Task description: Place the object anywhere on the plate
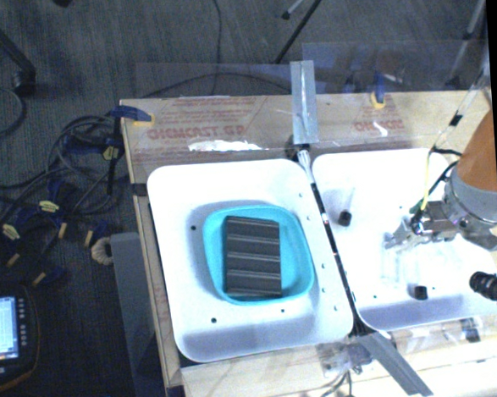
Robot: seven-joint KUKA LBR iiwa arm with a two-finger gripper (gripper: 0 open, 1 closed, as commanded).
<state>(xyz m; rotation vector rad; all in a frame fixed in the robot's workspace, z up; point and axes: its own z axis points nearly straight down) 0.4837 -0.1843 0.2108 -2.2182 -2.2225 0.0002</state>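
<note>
Bench inspected: dark ridged object [252,255] lies on blue plate [216,272] — gripper [401,235] apart, grip state indeterminate — placement appears done; retreat next.

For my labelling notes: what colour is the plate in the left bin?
Light blue, a turquoise tone; the plate shows clearly in the camera view, under a dark grey ridged object.

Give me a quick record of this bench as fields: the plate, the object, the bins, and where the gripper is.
plate: blue plate, in the left bin
object: dark ridged block, lying flat on the plate
task state: block already on the plate
gripper: gripper over the right bin, apart from the block
right bin contents: two small dark pieces, too small to identify
</note>
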